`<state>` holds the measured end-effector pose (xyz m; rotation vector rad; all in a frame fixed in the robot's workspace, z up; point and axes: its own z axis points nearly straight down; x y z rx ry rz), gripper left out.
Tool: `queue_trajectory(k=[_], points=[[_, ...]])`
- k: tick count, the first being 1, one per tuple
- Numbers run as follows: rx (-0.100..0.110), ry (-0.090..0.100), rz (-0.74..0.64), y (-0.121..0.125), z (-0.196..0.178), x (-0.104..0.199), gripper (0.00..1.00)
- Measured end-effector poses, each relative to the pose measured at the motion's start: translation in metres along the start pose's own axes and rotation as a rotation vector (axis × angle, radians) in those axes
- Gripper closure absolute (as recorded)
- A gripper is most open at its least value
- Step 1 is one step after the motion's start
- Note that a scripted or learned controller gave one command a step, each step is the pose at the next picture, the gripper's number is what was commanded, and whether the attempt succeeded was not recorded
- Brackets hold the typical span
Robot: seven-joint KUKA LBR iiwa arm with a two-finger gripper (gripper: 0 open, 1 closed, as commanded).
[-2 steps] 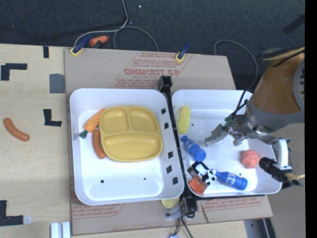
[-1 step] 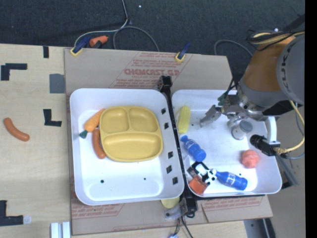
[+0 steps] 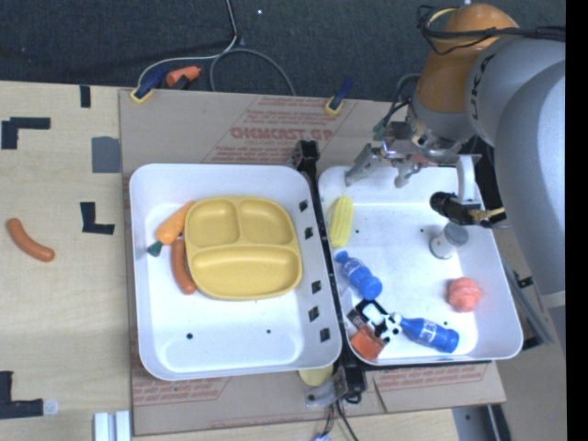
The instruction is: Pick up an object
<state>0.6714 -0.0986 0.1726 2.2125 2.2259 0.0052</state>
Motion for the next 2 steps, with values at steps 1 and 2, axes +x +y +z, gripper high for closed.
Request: queue_trajectory(k=[1,2], points=[[0.015,0.001,0.006,-0.045,0.069,0.002,0.0],[0.004,0.0,0.003,-0.004,0.072,-0.007,0.0]])
